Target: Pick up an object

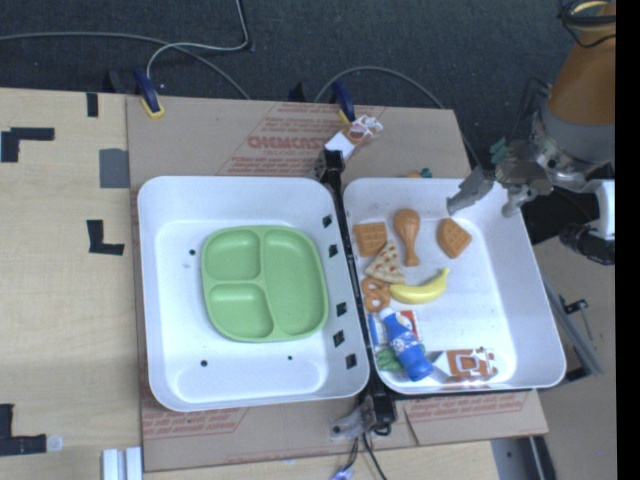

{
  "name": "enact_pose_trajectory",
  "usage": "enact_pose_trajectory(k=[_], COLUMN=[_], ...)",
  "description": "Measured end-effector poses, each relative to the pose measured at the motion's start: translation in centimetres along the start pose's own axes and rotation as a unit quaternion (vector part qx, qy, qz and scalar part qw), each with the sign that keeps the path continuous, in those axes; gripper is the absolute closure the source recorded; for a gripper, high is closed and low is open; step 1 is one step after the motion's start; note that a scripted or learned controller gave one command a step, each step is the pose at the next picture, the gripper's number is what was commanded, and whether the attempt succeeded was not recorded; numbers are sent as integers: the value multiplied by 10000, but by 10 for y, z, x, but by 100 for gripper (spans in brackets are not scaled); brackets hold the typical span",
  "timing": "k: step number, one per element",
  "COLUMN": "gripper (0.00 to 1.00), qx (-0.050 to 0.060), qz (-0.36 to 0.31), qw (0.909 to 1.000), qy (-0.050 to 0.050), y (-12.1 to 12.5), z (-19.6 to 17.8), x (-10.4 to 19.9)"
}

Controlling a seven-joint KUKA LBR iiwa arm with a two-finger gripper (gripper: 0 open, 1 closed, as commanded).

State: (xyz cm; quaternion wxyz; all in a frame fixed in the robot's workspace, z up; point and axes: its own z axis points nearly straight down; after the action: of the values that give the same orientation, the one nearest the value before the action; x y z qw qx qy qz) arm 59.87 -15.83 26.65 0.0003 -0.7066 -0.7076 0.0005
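down at the near edge a tangle of cables [360, 430] sits where the two bins meet. going left to right: the left bin [165, 268] holds a green divided plate [265, 282], lying flat in its middle. the right bin [530, 308] carries the small stuff: a blue bottle [406, 349] near the front left, a red and white packet [470, 364] to its right, a banana [420, 288] in the middle, a pretzel [376, 294] and a pizza slice [384, 262] just left of it, then a waffle piece [369, 237], a drumstick [407, 230] and an orange chunk [453, 237] along the far side. the gripper [490, 190] hangs over the bin's far right corner, just beyond the orange chunk, its fingers spread apart with nothing between them.
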Motion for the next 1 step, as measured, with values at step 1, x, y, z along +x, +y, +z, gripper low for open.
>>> enact_pose_trajectory(k=[1], gripper=[0], qx=[12], qz=[-4], qw=[10000], qy=[5], y=[69], z=[138], x=[59])
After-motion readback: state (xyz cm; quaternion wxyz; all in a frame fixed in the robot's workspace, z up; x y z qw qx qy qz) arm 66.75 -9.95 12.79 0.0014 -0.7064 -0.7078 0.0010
